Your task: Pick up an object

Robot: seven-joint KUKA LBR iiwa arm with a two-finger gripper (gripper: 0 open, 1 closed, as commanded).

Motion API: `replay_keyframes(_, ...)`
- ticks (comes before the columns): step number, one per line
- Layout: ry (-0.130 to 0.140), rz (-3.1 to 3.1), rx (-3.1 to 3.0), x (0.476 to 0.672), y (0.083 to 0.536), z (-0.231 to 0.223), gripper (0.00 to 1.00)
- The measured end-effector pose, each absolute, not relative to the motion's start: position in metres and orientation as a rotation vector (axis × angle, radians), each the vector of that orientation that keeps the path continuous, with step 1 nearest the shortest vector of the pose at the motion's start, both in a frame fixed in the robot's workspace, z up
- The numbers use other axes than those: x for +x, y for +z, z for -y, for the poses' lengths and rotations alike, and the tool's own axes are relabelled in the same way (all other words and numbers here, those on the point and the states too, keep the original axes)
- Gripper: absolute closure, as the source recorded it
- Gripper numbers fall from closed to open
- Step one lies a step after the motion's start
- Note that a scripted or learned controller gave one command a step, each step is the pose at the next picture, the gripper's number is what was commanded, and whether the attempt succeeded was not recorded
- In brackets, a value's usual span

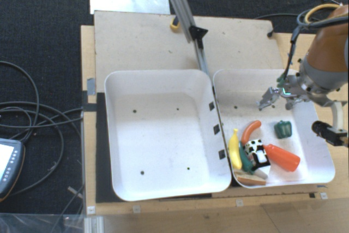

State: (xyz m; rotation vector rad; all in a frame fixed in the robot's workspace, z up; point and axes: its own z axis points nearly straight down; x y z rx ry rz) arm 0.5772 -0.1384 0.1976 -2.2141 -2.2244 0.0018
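My gripper (268, 100) hangs over the upper middle of the right bin (242, 82), reaching in from the right, with nothing seen between its fingers. Below it lie the toys: a red-orange sausage (250, 130), a dark green pepper (282, 129), an orange carrot (283, 156), a yellow banana (234, 149), and a black-and-white block (257, 151) on a pale slice (252, 178) at the bin's front. The sausage lies closest to the gripper, a little below and to its left.
The left bin (158, 133) sits alongside, sharing a wall with black clips (216, 129). A grey pole (180, 0) slants from the top down to the bins' junction. Cables and a tablet (8, 163) lie on the floor at left.
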Motion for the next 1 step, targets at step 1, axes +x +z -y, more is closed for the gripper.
replay_keyframes(1,-0.002,2.226,-2.218,0.5781,0.1998,0.1387,0.00)
